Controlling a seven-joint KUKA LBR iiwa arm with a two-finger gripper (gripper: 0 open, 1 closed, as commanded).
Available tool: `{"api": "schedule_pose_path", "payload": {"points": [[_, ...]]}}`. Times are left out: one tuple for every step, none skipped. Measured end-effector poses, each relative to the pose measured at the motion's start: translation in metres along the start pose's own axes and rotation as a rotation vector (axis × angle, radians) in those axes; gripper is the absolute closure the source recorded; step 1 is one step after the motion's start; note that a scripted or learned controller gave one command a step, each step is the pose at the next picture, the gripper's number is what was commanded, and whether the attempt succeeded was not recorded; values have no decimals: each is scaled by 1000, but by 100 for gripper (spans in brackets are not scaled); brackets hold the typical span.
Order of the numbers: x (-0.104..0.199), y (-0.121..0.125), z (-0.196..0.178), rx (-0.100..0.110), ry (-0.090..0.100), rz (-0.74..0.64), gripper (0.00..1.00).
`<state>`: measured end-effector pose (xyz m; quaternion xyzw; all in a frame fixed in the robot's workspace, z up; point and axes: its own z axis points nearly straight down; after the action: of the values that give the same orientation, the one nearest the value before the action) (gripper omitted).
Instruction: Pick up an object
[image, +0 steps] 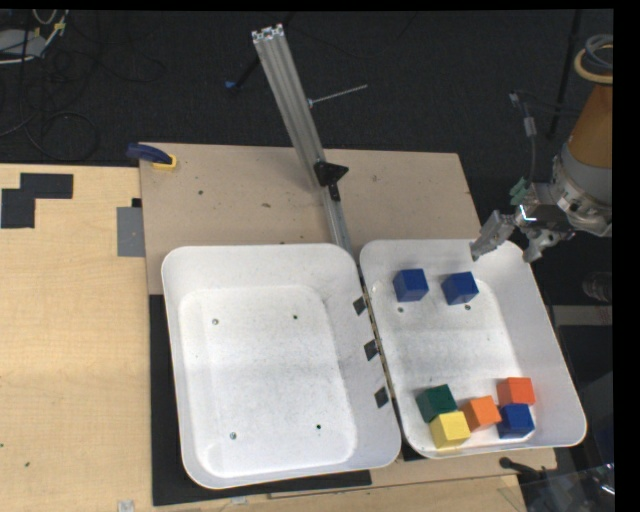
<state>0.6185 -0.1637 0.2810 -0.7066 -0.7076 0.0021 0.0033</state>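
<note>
The tool (508, 236) hangs above the right bin's (560, 345) far right corner with its fingers spread apart, holding nothing. Two blue cubes (410, 284) sit near that bin's far edge, with bare floor between them and the near right corner, where green (435, 402), yellow (449, 427), orange (482, 411), red (516, 390) and blue (515, 420) cubes cluster. The left bin (190, 270) shares the wooden worktop (230, 195).

Matt white plastic bins (200, 270) sit on a pale wood bench (240, 195) beside a ribbed metal rail (295, 105).
</note>
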Motion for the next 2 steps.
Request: {"api": "schedule_pose_path", "payload": {"points": [[0, 1, -3, -5, -1, -2, 0], [5, 5, 61, 1, 0, -1, 0]]}}
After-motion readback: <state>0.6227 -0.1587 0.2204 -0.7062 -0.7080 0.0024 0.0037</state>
